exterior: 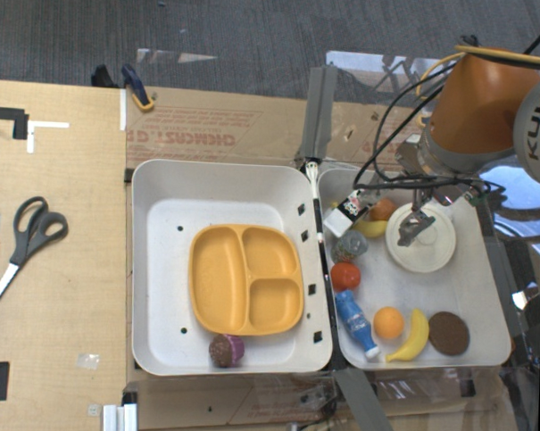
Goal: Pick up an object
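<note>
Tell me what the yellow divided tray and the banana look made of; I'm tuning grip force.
Divided tray: likely moulded plastic with a matte finish, going by its uniform yellow colour and rounded compartment walls. Banana: possibly a smooth plastic toy, evenly yellow and unblemished, though real fruit cannot be ruled out.

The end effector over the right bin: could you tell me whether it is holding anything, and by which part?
Nothing is held. The end effector hangs above the white bowl in the right bin, and no object sits between its fingers.
</note>
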You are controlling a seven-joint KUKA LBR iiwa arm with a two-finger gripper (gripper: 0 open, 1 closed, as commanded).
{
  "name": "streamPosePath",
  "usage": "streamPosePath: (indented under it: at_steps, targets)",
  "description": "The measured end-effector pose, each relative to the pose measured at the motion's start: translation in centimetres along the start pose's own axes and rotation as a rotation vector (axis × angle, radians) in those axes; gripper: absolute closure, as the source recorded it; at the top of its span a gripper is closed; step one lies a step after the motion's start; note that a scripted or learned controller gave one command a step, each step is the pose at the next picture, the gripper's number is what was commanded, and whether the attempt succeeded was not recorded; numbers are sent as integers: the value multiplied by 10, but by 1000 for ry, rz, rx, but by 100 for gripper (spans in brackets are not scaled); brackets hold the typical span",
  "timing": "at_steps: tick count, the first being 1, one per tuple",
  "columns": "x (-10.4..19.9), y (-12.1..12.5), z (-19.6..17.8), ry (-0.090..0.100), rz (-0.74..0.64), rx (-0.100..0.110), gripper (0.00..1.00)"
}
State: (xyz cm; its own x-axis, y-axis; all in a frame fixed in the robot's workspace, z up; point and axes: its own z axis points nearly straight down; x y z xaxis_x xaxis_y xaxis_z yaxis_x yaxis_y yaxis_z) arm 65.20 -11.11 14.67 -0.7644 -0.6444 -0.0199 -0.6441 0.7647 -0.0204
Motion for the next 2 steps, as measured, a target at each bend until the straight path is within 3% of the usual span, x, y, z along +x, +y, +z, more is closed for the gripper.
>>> streamPosePath:
  at_steps: [1, 2]
  targets:
    - [28, 5, 30, 14, 92, -15, 0]
    - [85, 91, 51, 19, 170, -17, 0]
